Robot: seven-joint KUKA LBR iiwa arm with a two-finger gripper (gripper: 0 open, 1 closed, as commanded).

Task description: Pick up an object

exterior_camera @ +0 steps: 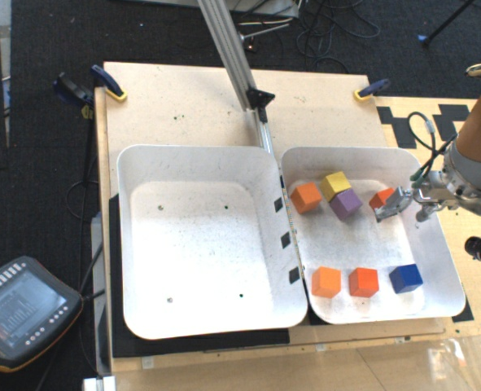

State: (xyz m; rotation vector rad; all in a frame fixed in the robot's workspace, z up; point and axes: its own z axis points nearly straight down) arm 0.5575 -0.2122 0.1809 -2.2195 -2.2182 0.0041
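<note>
Claw point(399, 204) sits over the right bin point(435, 251) near its far right edge, right beside a red-orange block point(380, 197); whether the block is gripped cannot be told. Left of it, toward the bin's far edge: orange cube point(305, 196), yellow cube point(335, 185) and purple cube point(345, 204), the last two touching. Along the near edge, a row: orange cube point(326, 282), red-orange cube point(364, 282), blue cube point(405, 278). Left bin point(134, 218) adjoins the right bin.

Matt white plastic bins point(142, 165)
</note>
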